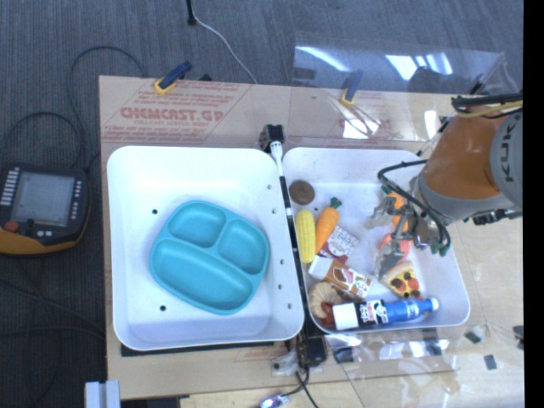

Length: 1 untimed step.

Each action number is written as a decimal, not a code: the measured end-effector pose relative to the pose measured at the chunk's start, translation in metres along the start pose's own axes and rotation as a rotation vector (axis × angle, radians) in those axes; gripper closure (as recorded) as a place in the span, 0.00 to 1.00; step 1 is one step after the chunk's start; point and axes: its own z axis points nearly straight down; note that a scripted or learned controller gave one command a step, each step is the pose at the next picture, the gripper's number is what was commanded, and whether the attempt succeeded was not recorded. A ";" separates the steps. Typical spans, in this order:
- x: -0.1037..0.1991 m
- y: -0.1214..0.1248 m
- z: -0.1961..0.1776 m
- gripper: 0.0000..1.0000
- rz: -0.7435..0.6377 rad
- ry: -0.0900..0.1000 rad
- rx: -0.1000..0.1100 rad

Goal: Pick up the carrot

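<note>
The carrot [326, 225] lies in the right bin [455, 300], near its left wall, green top pointing up-right, just beside a corn cob [304, 236]. We see the gripper [393, 228] lowered over the middle of the same bin, well apart from the carrot, its fingers spread and grasping nothing. Below it lie a pizza slice [403, 280] and a blue-capped bottle [384, 311]. The left bin [127, 177] holds a blue divided plate [210, 255].
</note>
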 end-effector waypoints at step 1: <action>-0.002 0.001 -0.012 1.00 -0.001 -0.006 0.004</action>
